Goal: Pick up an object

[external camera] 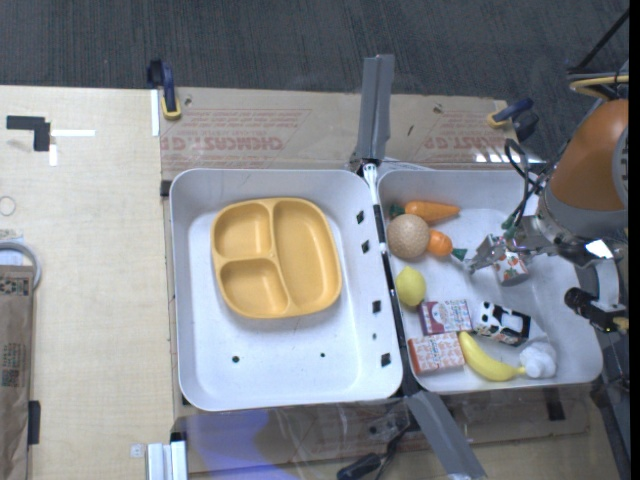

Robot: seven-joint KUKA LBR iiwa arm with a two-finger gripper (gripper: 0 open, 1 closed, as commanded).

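Observation:
My gripper (pixel 490 256) hangs low over the middle of the right bin (pixel 570 298), with the arm coming in from the right. A small white and red carton (pixel 512 267) lies right beside it, touching or nearly so; I cannot tell whether it is held. To its left lie a carrot (pixel 432 210), a tan ball (pixel 408 236), a small orange fruit (pixel 440 244) and a lemon (pixel 411 287). Nearer the front are two red and white boxes (pixel 445 316) (pixel 435 353), a black and white toy (pixel 501 322), a banana (pixel 488 359) and a white lump (pixel 540 362).
The left bin (pixel 200 358) holds a yellow divided plate (pixel 277 258). A grey divider bar (pixel 376 108) runs between the bins. Blue clamps (pixel 160 76) (pixel 515 115) grip the back edge of the bench.

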